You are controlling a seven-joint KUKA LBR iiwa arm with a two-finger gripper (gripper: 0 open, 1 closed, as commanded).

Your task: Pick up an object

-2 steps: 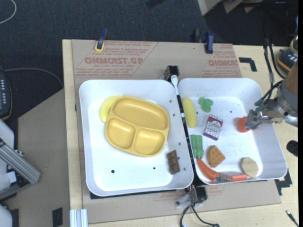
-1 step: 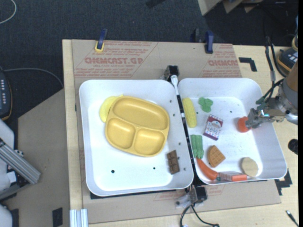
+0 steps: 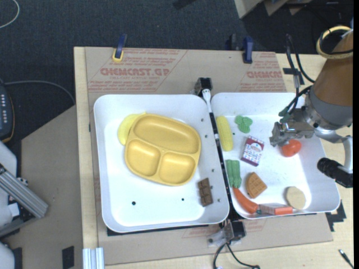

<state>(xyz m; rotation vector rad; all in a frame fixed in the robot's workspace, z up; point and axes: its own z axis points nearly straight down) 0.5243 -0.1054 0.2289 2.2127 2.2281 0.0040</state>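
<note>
Bench: brown board (image 3: 168,63) on dark floor, bearing two white bins. Right bin (image 3: 331,198), near edge: carrot (image 3: 244,200), round biscuit (image 3: 295,196), waffle piece (image 3: 256,184); further back, red-labelled packet (image 3: 252,150), corn cob (image 3: 225,132), green piece (image 3: 243,123). Left bin (image 3: 106,150): chocolate bar (image 3: 205,191), yellow divided plate (image 3: 162,149). Gripper (image 3: 287,134) low over a red tomato (image 3: 291,147) in the right bin, seemingly touching it; whether clenched or released cannot be told. Risk: the round tomato may roll or squirt aside if the grasp lands off-centre.

A robotics lab: clamped bench board (image 3: 168,66), two white bins (image 3: 106,150), toy food, trailing cables (image 3: 33,86).
</note>
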